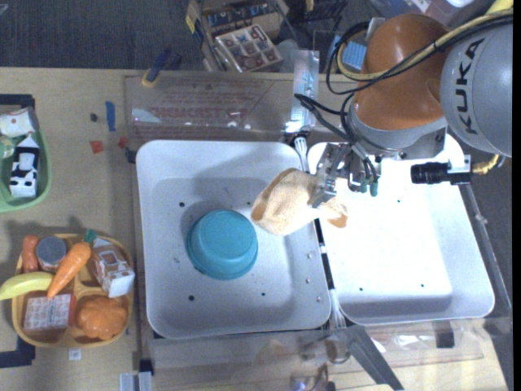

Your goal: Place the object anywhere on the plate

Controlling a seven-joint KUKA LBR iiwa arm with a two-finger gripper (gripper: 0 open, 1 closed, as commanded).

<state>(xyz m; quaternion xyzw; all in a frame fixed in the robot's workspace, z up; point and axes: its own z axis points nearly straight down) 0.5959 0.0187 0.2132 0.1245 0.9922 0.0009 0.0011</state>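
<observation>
A round blue plate (222,244) lies in the middle of the left white bin (159,300). A tan, bread-like soft object (281,204) hangs over that bin's right side, up and to the right of the plate, and does not touch it. My gripper (319,194) reaches in from the right, above the seam between the two bins. It is shut on the object's right end, where a darker orange-brown part (336,215) sticks out below the fingers. The grey wrist and orange band sit over the right bin's far edge.
The right white bin (407,259) lies under the arm. A yellow tray (69,332) of toy food and a green bowl (20,194) sit on the bench to the left. A clear plastic lid (212,104) lies behind the left bin.
</observation>
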